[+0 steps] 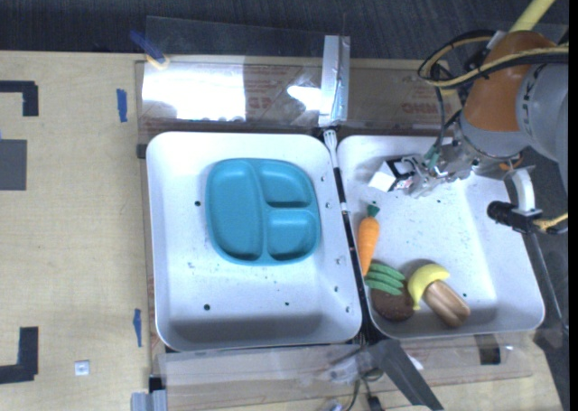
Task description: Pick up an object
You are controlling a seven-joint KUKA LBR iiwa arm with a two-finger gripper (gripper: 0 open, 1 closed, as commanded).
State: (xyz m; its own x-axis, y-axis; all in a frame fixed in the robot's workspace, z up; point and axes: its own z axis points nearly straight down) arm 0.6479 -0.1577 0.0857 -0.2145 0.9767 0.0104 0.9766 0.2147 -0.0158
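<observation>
Orange plush carrot (368, 239) untouched at right white bin (506, 247) left wall. Hand (424, 174) near far-left corner, grip state unreadable. Approach step; next: descend over target.

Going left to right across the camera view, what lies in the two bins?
Blue divided tray in the left bin → carrot → green-topped brown toy → banana → tan toy, in the right bin.

Two bins side by side on the bench: in the left bin (172, 219), a divided tray (264, 210) near its middle. In the right bin (506, 265), a carrot (368, 239) against the left wall, with a banana (424, 280) and other toy foods clustered near the front; gripper (417, 180) over the back left corner.
</observation>
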